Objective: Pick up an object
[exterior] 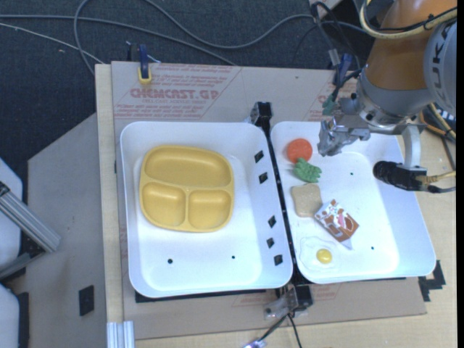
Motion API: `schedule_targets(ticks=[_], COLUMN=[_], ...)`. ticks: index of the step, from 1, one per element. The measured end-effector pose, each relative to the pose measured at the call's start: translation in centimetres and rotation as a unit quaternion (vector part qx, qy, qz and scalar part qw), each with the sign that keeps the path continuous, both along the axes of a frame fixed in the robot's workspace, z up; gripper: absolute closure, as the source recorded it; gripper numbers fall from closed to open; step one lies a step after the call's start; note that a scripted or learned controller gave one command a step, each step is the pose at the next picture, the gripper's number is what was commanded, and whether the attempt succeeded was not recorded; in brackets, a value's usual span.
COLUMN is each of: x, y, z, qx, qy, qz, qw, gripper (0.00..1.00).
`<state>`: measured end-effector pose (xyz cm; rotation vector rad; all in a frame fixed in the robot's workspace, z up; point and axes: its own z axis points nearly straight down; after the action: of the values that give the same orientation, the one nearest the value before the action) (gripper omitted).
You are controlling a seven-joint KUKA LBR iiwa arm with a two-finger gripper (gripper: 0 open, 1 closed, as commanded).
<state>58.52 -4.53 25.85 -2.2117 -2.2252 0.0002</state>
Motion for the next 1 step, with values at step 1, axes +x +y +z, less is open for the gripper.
schedule_targets(ticks=[1], x=[0.31], y=[5.32], z=[-1.67], qx=[-0.0005], qy=[0.000], qz=[-0.001], qw=[1.0000], gripper=[1.00])
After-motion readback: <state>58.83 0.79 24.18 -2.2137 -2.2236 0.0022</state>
